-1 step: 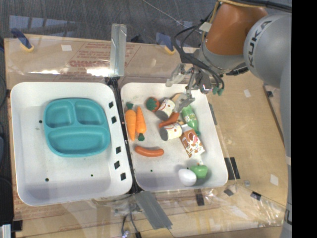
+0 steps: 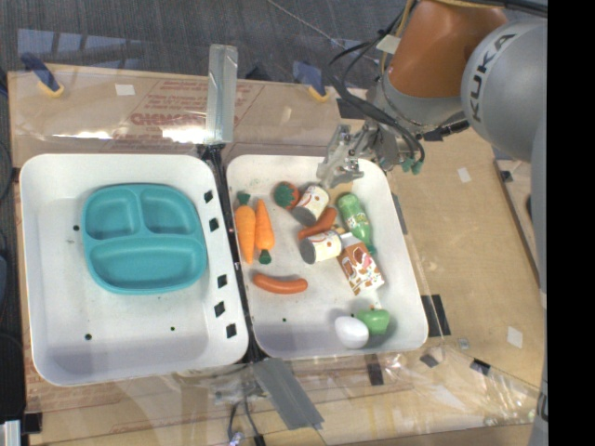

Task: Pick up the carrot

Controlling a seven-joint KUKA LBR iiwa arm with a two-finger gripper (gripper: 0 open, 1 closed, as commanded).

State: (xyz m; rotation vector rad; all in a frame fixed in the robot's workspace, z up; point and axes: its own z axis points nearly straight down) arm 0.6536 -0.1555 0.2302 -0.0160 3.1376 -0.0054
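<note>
White egg (image 2: 350, 332) sits far below the tool (image 2: 340, 161); I cannot tell its state. Carrot (image 2: 245, 233) lies crowded left of it, risking a wrong grab.

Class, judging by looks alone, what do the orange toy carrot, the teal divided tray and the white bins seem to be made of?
Orange toy carrot: probably moulded plastic, with a smooth, evenly coloured skin. Teal divided tray: likely hard plastic, with rounded moulded compartments and a soft sheen. White bins: seemingly thin plastic, matte, with curved formed rims.
</note>
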